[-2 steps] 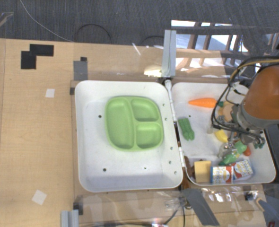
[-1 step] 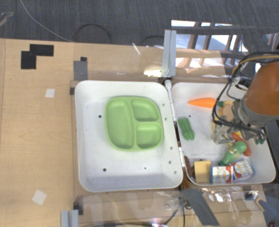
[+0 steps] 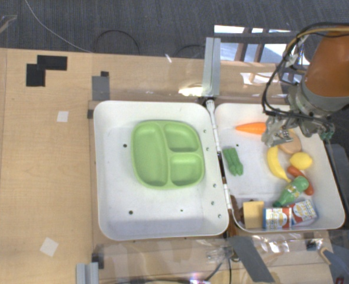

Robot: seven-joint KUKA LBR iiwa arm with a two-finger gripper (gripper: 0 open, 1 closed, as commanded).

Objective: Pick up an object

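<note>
At the upper right of the frame the arm [image 3: 334,64] shows a broad, rounded orange band with a smooth, slightly glossy surface, and below it a grey, ring-shaped wrist section. Several thin black cables [image 3: 279,76] loop out from the left side of the orange band and curve down toward the wrist. Beneath the wrist sits the end effector [image 3: 279,134], a compact cluster of silver-grey metal parts with dark edges.
</note>
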